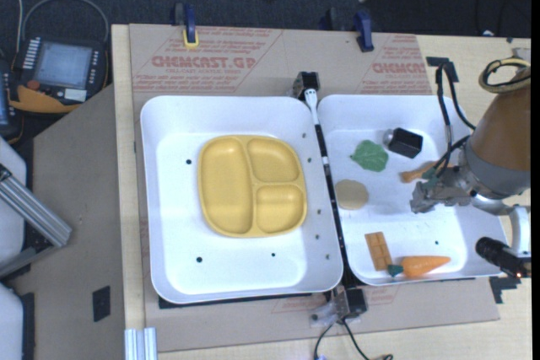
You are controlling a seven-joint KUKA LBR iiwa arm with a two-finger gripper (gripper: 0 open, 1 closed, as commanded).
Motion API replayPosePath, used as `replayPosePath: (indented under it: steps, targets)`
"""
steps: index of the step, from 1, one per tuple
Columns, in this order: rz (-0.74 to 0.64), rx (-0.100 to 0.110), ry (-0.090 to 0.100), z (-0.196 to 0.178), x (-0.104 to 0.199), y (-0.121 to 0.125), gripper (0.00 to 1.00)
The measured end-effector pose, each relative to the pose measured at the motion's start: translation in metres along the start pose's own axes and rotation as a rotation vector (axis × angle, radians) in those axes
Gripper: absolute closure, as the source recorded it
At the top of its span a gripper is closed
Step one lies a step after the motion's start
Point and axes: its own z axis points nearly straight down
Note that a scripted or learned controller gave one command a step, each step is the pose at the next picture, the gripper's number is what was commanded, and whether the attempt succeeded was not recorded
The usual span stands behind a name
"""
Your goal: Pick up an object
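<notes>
Gripper (pixel 424 200) of mine hangs low over the right bin (pixel 354 110); whether it grasps anything I cannot tell; carrot (pixel 423 265) and green lump (pixel 369 155) lie near.

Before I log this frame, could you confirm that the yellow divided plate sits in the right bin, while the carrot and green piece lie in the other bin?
Not quite: the camera view shows the yellow divided plate in the left bin. The carrot and green piece do lie in the other bin, the right bin.
</notes>
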Motion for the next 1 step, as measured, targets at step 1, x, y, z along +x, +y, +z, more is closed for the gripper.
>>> replayPosePath:
  steps: [1]
  targets:
    - [0.0,-0.001,0.0,-0.0431,-0.0033,0.0027,1.0]
